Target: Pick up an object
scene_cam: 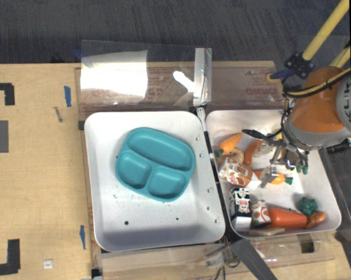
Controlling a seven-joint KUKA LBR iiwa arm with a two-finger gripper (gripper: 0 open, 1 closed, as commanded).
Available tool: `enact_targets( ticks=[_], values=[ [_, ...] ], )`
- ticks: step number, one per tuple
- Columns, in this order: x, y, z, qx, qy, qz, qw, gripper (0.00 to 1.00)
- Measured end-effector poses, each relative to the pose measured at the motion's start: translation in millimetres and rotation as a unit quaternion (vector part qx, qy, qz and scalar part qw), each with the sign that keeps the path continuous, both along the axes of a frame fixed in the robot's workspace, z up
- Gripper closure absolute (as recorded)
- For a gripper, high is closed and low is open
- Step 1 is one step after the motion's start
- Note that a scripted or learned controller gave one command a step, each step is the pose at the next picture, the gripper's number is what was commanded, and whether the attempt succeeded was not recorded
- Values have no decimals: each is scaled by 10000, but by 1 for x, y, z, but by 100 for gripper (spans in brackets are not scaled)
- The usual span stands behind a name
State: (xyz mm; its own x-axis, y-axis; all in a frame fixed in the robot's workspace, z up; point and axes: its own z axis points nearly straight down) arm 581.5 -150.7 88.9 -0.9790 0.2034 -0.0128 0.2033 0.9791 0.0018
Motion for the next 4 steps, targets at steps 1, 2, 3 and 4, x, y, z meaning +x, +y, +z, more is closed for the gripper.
enact_targets(
  ticks=[1,2,3,4],
  values=[
    [3,-1,14,-22,-58,4,10000,100],
    [21,38,135,-1,-13,-24,10000,100],
    [-61,31,31,-36,-133,221,9997,100],
    [-76,31,26,-164,-350,1679,9850,100]
  ],
)
